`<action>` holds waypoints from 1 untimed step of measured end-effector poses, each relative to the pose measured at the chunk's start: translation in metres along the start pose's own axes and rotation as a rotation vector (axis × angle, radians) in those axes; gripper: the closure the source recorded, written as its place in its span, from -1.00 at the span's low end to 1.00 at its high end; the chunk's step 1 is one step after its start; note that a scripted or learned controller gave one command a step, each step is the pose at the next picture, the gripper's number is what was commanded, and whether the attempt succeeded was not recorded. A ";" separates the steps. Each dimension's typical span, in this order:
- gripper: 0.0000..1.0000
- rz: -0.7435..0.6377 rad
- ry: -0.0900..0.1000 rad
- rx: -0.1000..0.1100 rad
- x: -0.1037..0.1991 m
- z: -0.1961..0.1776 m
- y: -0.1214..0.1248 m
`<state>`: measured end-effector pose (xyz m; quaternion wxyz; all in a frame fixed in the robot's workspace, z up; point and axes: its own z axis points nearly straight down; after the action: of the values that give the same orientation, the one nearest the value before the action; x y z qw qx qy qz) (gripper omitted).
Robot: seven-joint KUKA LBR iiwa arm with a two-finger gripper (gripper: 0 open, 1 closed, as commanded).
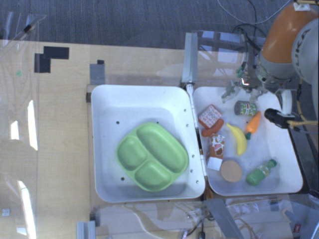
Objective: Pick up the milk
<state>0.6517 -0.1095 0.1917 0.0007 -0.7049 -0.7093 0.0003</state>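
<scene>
Here, milk: the small carton (217,146) with a cow print lies in the right bin (291,156), hard against its left wall, flat rather than upright, so I judge I must come down from above.
Neighbours: a sausage (213,128) touches its top end, a banana (238,138) lies just beside it on the right, a round tan lid (231,171) sits just below; the crowding leaves little room on either side.
My hand: it (242,86) hangs over the far edge of the right bin, well apart from the milk, pinching nothing; its prongs look spread, though they are small and blurred.
Further out: a red packet (210,116), a dark can (245,108), a carrot (253,123) and a green bottle (260,173) share the bin.
Left bin: it (104,133) bears a green divided plate (152,156).
Hard to tell: the carton's lower end meets a white patch I cannot name; my fingertips merge with the cables and the clear screen behind them.
Desk: it (60,148) carries both bins.
</scene>
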 end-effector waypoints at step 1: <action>-1.00 0.118 0.001 0.002 0.026 0.099 -0.102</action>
<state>0.5491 -0.0839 0.0931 0.0018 -0.7453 -0.6667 0.0008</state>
